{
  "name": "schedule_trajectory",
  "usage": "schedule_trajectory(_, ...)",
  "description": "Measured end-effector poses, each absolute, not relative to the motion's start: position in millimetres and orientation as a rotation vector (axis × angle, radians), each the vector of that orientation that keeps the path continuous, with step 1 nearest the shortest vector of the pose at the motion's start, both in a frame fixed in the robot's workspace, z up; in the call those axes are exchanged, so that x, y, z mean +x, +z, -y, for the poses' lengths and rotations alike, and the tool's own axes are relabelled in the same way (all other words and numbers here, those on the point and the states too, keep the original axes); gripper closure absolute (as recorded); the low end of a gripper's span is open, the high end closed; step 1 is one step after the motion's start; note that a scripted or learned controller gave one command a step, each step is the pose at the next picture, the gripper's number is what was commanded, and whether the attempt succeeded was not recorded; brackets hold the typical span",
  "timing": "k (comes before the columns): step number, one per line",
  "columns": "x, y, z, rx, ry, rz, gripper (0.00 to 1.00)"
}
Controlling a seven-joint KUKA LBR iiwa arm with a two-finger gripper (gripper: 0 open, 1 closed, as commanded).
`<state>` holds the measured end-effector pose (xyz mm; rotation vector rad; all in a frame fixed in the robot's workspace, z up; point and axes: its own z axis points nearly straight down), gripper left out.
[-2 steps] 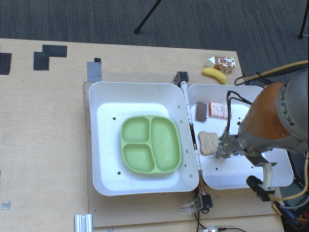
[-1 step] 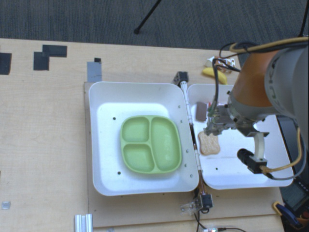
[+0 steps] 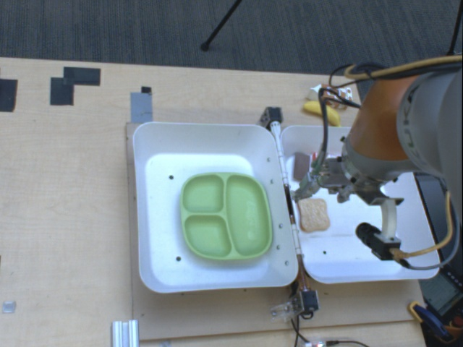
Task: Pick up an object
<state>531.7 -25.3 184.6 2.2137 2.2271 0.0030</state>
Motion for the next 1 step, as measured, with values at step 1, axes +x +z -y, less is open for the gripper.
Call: schedule_trajectory(1,486.7,166.0,123.5,2.217,0.0,-2.222,0.0)
